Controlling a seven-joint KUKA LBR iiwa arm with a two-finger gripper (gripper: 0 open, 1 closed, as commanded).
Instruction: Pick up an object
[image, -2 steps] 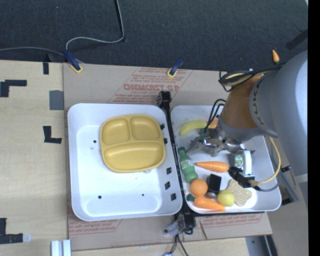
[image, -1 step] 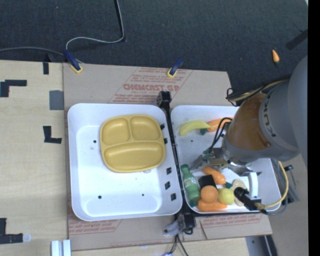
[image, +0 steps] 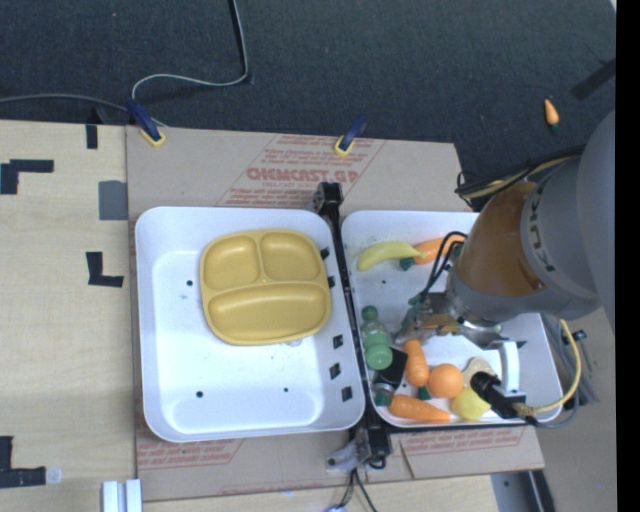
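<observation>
End effector (image: 428, 322) low in right bin (image: 548, 385) above toy carrots (image: 416, 364); grip state impossible to tell; yellow divided plate (image: 266, 284) in left bin (image: 165, 300).

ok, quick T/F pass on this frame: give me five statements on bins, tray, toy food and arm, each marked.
1. The yellow three-compartment plastic tray lies in the left white bin. True.
2. The yellow plastic banana lies on that tray. False: it is in the right white bin, near its far edge.
3. The grey arm's gripper is above the right bin. True.
4. The round orange toy fruit sits in the left bin. False: it is in the right bin, near the front.
5. The green plastic bottle lies in the right bin beside the divider. True.
</observation>
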